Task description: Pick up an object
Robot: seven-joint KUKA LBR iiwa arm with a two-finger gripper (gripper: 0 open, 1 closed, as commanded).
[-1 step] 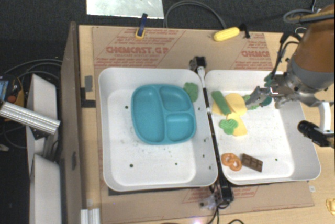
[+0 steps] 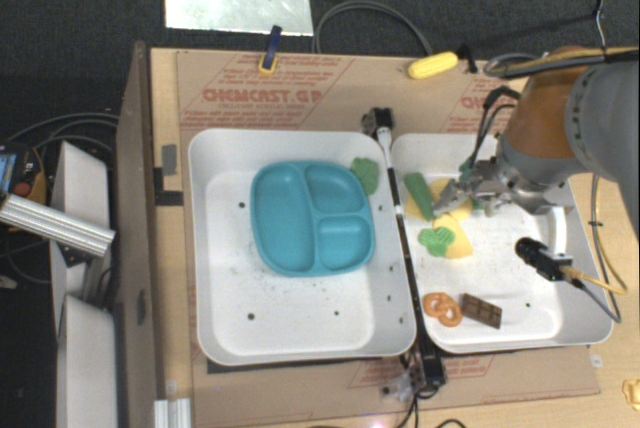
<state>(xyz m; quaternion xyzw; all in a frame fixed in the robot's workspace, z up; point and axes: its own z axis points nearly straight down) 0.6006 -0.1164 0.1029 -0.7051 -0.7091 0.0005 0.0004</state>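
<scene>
Here, the gripper (image 2: 465,191) hangs low over the upper left part of the right bin (image 2: 590,321). Its tip sits just beside a long green block (image 2: 418,196) and a pale yellow piece (image 2: 456,215). From this angle I cannot tell whether it is open or closed, and nothing is visibly held.

Those two are the likeliest targets. Both look like small plastic toy food, so I judge them light, stiff and rather smooth. A grasp across the green block's narrow width, near its middle, should hold it without twisting. The yellow piece looks rounder and more likely to squirt out.

Lower down, a small green leafy piece (image 2: 436,239) rests against another yellow lump (image 2: 460,247). An orange ring (image 2: 441,308) and a flat brown block (image 2: 481,312) lie near the front wall. The brown block sits so flat that a pinch on it looks hard.

Room is tight on the left. The green block lies close to the wall shared with the left bin (image 2: 230,321), so the side nearer that wall has little clearance. The middle and right of the right bin's floor are open. Straight up is free. The blue divided plate (image 2: 312,218) and a green piece (image 2: 366,174) at its corner are well apart in the other bin.
</scene>
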